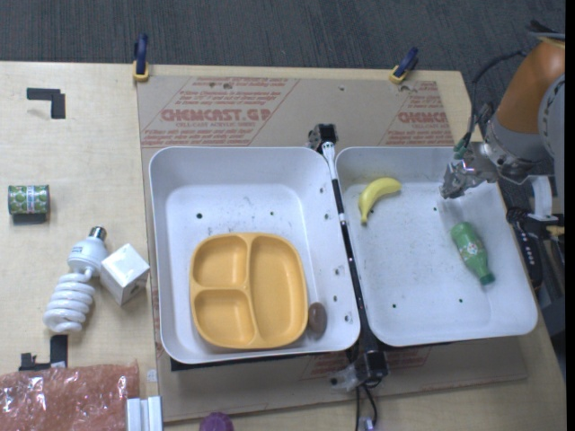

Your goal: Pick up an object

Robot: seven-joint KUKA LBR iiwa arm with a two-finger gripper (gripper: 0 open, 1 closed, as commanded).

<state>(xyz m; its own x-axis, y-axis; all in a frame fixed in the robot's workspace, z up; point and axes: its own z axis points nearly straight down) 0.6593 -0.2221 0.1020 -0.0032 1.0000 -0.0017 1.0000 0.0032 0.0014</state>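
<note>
Tan bench, printed cardboard sheet under bins, grey carpet beyond.

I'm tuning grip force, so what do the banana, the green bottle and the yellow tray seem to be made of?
Banana: probably moulded plastic, judging by its even yellow, unblemished skin. Green bottle: likely glossy plastic, with a printed label. Yellow tray: looks like matte hard plastic, with three moulded compartments and rounded corners.
</note>
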